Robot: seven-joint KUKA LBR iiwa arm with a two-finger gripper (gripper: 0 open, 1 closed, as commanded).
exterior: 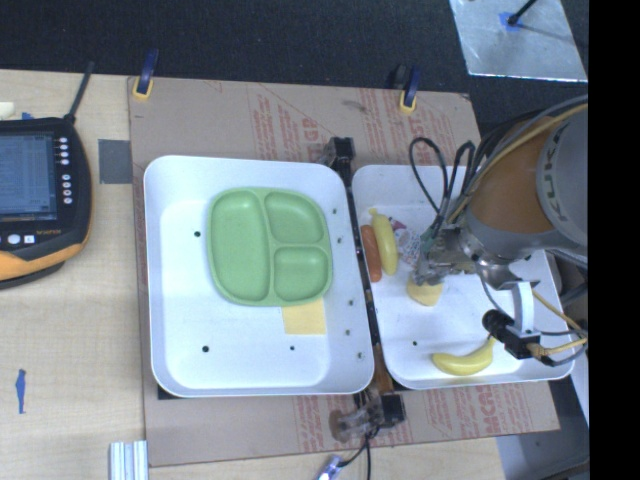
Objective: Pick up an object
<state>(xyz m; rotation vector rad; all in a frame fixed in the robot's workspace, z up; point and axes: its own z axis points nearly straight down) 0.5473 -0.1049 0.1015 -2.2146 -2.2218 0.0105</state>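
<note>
My gripper (432, 271) reaches into the right bin (400, 363) from the right and points down over a small pale yellow piece (425, 293) near the bin's middle. A yellow banana (462, 360) lies near that bin's front edge. At the bin's left wall a yellow corn-like piece (384, 244) lies next to an orange hot dog (371, 252). Whether the fingertips touch the pale piece is hidden by the wrist.
The left bin (180, 358) holds a green divided plate (270, 245) and a yellow square slice (304, 318) just below it. A teach pendant (35, 193) lies on the bench at far left. Black cables (440, 173) loop above the wrist.
</note>
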